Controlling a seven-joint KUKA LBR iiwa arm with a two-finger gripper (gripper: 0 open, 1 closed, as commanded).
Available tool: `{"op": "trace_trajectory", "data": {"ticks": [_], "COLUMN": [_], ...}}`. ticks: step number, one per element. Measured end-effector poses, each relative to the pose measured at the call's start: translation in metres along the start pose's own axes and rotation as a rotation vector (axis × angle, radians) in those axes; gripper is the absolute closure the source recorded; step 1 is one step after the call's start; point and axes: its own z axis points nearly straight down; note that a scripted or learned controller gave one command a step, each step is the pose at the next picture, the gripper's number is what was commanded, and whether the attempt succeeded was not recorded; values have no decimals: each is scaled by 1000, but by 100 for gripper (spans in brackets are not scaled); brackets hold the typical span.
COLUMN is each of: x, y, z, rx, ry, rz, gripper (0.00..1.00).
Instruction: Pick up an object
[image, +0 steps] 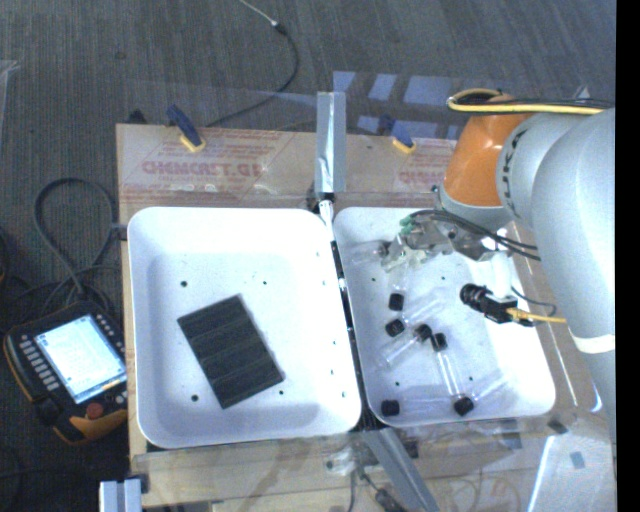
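Reaching into the right shallow white bin (540, 395), the tool (412, 243) hovers near clear, black-capped plastic tubes (445, 365) scattered there, its state hard to tell, and the slick round tubes would probably roll or slip from a glancing pinch.

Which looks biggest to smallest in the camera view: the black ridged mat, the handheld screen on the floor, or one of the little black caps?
1. Black ridged mat in the left bin.
2. Handheld screen, a bit smaller, but it sits lower than the bench, so that's unsure.
3. Little black cap in the right bin, clearly smallest.
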Motion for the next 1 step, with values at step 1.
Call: {"op": "trace_trajectory", "data": {"ticks": [1], "x": [25], "y": [30], "z": [-121], "rx": [13], "ry": [3], "rz": [202], "gripper": [100]}}
